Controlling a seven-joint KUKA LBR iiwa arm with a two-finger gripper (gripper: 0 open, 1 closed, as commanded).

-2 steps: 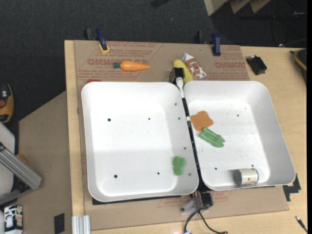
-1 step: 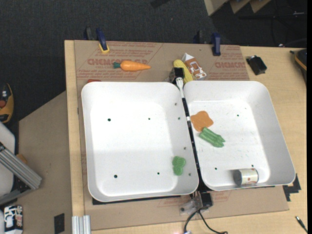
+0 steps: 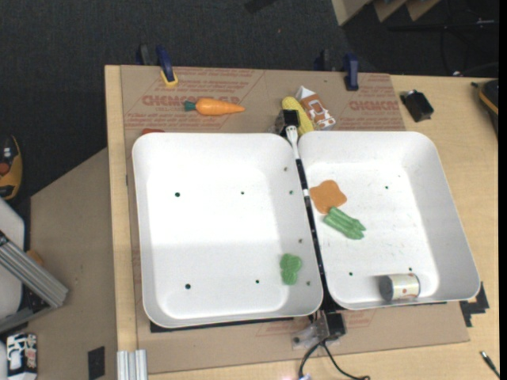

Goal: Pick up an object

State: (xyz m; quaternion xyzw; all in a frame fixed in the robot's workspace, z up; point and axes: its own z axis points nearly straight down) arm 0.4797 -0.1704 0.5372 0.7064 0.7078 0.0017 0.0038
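The right bin [image 3: 432, 172] holds an orange flat piece [image 3: 326, 194], a green pea-pod-like piece [image 3: 344, 223] just below it, and a small silver can [image 3: 398, 286] lying on its side near the front edge. In the left bin [image 3: 158, 172] a small green leafy piece [image 3: 291, 267] lies at the front right corner.
A toy carrot [image 3: 212, 107] lies on the cardboard behind the left bin. A yellow piece [image 3: 293, 109] and a small orange-white packet [image 3: 315, 111] sit behind the gap between the bins. Two blue clamps [image 3: 166, 66] [image 3: 350, 70] hold the board's far edge.
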